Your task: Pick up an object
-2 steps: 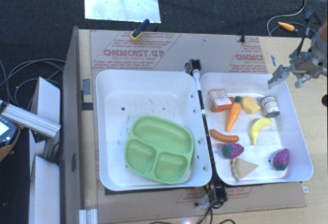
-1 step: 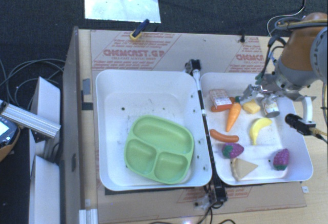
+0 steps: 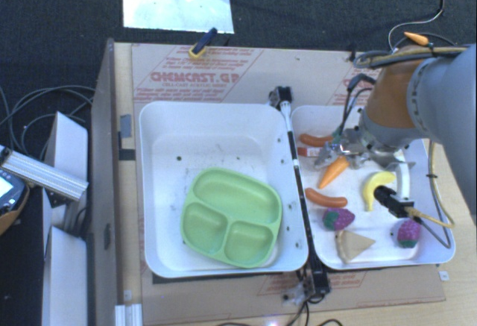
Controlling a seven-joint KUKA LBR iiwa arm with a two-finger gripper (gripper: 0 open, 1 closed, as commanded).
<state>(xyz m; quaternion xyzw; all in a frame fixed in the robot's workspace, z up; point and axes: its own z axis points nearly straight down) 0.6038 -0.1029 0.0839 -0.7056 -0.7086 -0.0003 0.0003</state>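
Hand (image 3: 333, 154) sits low in the right bin (image 3: 432, 254), right of frame centre, its narrow fingers touching the orange carrot's (image 3: 333, 171) upper end; whether they grip it, I cannot tell.

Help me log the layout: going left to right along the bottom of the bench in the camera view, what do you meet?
Green divided plate → purple grape bunch → tan wedge → second purple grape bunch.
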